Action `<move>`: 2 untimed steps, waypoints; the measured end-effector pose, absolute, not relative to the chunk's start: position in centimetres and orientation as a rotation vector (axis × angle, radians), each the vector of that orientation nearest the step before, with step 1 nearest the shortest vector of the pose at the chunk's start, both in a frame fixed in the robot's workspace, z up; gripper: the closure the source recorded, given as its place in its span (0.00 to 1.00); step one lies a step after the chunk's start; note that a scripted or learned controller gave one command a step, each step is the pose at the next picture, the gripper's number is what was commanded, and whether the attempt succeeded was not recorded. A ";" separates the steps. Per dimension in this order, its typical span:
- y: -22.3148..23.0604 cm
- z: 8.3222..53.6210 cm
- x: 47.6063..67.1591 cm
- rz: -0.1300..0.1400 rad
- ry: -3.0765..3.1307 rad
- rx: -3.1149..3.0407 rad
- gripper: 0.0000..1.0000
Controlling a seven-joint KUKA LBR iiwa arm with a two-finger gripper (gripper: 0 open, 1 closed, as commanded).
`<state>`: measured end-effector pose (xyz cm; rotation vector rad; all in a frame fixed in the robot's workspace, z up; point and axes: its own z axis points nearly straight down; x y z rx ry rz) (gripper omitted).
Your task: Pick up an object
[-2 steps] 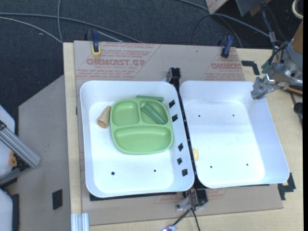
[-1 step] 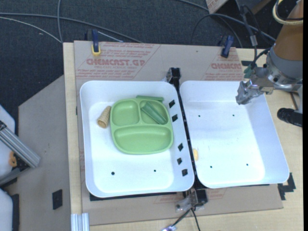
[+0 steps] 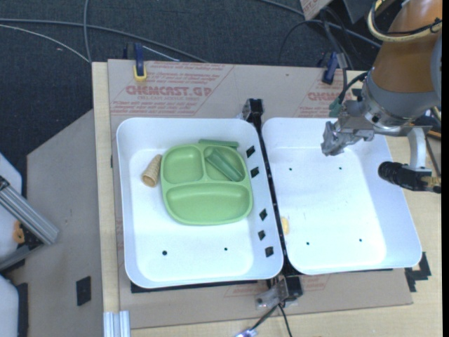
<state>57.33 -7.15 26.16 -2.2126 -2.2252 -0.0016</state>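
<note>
On the bench we have two shallow white bins side by side, and we take the green divided plate [image 3: 205, 184] as our landmark, since it is the biggest thing in play. It lies flat in the left bin [image 3: 133, 209], roughly at that bin's middle. The right bin [image 3: 337, 216], beyond the plate across the black divider, has nothing graspable that we can make out apart from a tiny yellowish speck near the divider, too small to identify. Our arm [image 3: 407, 48] hangs over the right bin's far part, well apart from the plate, with the gripper [image 3: 335, 140] low above the bin floor; nothing shows between its fingers, and we cannot tell whether they are spread or pressed together because the wrist hides them. So we judge the step in hand to be the approach: we need to carry the gripper across the divider toward the plate. A flat green piece [image 3: 223, 161] rests in the plate's upper right compartment, and a second green strip [image 3: 219, 144] seems to poke out just behind the plate's far rim. The smallest candidate is the tan cone [image 3: 151, 170], lying on its side and touching or just beside the plate's left edge. To do this well, we should pick the cone or the green piece, not the wide plate, descend straight down over its middle, and align the fingers across its narrow width so that the plate's rim does not block one finger.
</note>
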 end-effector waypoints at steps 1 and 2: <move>-2.3 26.4 55.9 -0.001 -2.225 -2.212 1.00; 2.0 24.9 54.9 0.002 -2.223 -2.212 1.00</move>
